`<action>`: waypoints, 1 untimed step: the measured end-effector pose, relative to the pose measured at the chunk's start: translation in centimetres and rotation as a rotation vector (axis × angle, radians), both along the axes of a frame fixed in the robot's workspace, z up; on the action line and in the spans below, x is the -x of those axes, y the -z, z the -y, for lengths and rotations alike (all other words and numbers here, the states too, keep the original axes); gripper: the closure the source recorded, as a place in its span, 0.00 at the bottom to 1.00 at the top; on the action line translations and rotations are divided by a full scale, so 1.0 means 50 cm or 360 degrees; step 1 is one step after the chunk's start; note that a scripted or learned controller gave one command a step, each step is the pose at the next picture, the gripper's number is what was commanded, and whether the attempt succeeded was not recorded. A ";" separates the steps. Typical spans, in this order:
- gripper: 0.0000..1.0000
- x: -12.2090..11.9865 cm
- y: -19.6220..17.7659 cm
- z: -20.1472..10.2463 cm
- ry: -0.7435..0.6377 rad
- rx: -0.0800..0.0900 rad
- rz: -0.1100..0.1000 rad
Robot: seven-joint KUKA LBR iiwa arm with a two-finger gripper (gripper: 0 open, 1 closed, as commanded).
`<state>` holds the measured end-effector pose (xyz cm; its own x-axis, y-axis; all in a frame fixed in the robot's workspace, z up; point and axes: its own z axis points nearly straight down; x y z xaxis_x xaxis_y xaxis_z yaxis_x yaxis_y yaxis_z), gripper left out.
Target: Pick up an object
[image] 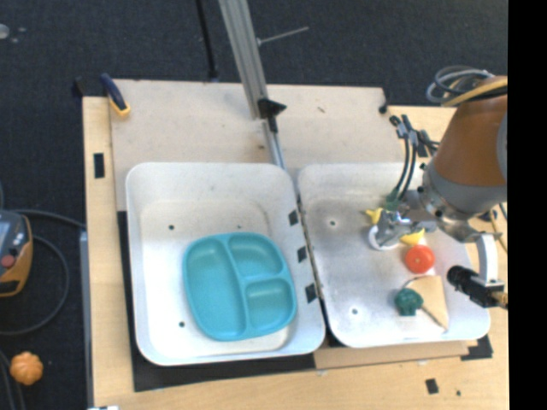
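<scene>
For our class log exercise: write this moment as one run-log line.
hand: low in right bin | nearest: yellow piece | orange ball, green toy: untouched | teal tray: left bin

We note a smooth, matt teal plastic plate; both white bins look plastic, faintly scuffed. Bench looks like pale matt wood. The rail is brushed metal.

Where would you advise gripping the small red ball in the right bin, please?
Probably across the red ball at its widest, coming straight down. It is round, so any axis works, but the wedge sits just below it and the gripper hovers to its upper left.
</scene>
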<state>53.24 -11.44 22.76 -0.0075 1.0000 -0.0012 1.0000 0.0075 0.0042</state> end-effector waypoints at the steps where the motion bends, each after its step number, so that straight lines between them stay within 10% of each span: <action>1: 1.00 -0.054 -0.027 -0.092 -0.0001 -0.0003 -0.0001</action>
